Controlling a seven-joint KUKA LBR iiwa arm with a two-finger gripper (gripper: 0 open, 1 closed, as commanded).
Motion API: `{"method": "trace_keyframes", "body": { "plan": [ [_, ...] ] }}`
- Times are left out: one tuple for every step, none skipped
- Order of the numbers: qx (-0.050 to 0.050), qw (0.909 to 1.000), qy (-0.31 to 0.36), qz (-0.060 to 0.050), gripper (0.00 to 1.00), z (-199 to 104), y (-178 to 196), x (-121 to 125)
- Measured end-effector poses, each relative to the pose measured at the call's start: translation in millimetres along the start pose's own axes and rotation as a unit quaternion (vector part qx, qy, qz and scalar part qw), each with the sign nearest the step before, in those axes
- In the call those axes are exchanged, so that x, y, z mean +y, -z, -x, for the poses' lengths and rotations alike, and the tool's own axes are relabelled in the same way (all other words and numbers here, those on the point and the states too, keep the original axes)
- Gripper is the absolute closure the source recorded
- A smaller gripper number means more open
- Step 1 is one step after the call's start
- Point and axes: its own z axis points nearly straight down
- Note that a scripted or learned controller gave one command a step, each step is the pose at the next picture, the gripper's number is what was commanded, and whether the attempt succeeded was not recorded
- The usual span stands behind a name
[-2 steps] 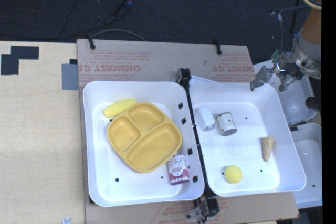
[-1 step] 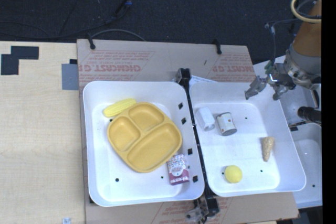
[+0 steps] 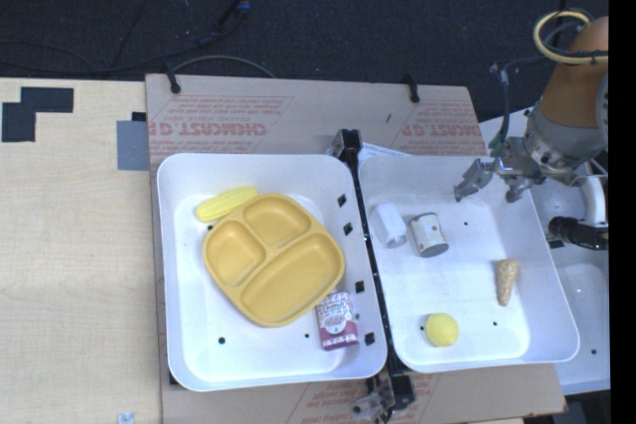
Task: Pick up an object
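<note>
Yellow tray [image 3: 273,258]; yellow ball [image 3: 441,329]; white bins [image 3: 189,333].

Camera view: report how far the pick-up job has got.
Done: nothing has been lifted. The yellow ball, tan cone and small metal can lie on the floor of the right white bin, and the yellow divided plate lies in the left white bin.
In hand: nothing; the hand sits open over the right bin's upper right corner.
Left: choosing an object, descending, grasping and lifting.
</note>
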Motion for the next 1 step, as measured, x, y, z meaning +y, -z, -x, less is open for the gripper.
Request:
{"method": "trace_keyframes", "body": {
  "plan": [
    [0.0,1.0,0.0,0.0,0.0,0.3,-56.7,-10.2]
  ]
}}
